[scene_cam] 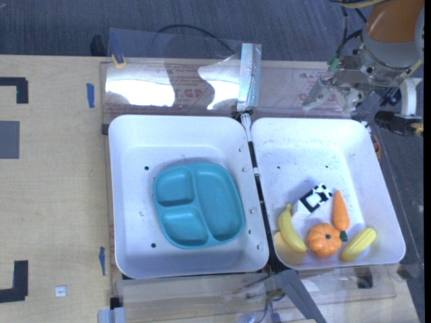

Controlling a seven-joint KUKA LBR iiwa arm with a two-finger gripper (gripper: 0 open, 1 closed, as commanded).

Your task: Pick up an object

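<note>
Camera view: slanted look down on two white bins side by side on the bench.
Landmark: right bin (296,134), holding every loose object.
Gripper (337,91): hovering beyond the far rim of the right bin, near its far right corner, under the orange-banded wrist.
Fingers: spread cannot be told from here; nothing seen between them.
Targets: clustered at the near edge of the right bin, namely banana (289,229), small pumpkin (324,240), carrot (340,211), a second yellow piece (359,243), black-and-white tag (315,198).
Left bin (128,180): just beside the right bin, carrying a blue divided tray (198,204).
Step in hand: approach, well apart from the cluster.
Advice: choose the carrot or the outer yellow piece, less crowded than the pumpkin; descend straight down, straddling the narrow width; keep clear of the near wall.
Risk: neighbours touching, likely to be nudged or pinched together.
</note>
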